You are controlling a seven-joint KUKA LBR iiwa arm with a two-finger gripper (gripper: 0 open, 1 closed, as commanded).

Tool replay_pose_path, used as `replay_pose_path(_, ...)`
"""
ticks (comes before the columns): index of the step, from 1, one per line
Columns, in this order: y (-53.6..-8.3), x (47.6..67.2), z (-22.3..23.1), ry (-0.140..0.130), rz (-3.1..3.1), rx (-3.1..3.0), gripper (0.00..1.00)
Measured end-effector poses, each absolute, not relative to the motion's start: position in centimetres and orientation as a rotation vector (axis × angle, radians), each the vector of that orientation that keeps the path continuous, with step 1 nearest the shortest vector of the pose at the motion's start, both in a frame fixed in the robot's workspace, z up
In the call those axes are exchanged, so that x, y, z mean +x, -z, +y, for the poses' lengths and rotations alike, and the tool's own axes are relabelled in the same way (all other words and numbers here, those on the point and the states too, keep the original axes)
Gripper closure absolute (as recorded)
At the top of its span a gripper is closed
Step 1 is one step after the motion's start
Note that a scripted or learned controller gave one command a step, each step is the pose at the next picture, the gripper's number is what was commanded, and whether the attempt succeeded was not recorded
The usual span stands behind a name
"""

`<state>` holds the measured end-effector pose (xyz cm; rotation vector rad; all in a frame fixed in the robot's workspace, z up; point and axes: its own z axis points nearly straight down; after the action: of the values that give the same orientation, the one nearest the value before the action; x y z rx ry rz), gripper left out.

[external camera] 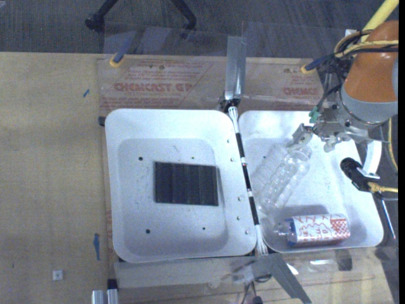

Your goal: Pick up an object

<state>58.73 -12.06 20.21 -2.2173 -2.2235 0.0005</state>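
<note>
The gripper (314,133) is hanging over the upper part of the right bin (374,233), reaching in from the right below the arm's orange band (373,68). Its fingers are standing apart, two pale tips (299,133) showing with a gap between them. Nothing is sitting between them that can be made out.

A clear plastic bottle (285,176) is lying tilted in the right bin, running from near the bin's lower left up toward the gripper. Its top end is lying just beside or under the left fingertip; contact is too hard to judge through the clear plastic. A red-and-white patterned can (315,228) is lying on its side near the bin's front edge, well apart from the gripper.

The left bin (120,182) is holding one dark flat rectangular slab (186,183) in its middle.

Progress: pick is not done. No object is lifted, everything is resting on bin floors. Gripper is looking positioned near the bottle's top end, so the bottle is the likely target. Left to do: descend, close on it, lift. A clear, round bottle could slip.
</note>
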Motion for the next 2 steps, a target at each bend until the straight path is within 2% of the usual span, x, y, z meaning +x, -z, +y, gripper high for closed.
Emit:
replay_pose_path(1,-8.8,60.1,-15.7,0.006,-2.123,-2.324,0.0)
replay_pose_path(2,-8.8,58.9,-19.2,0.003,-2.504,-1.905,0.0)
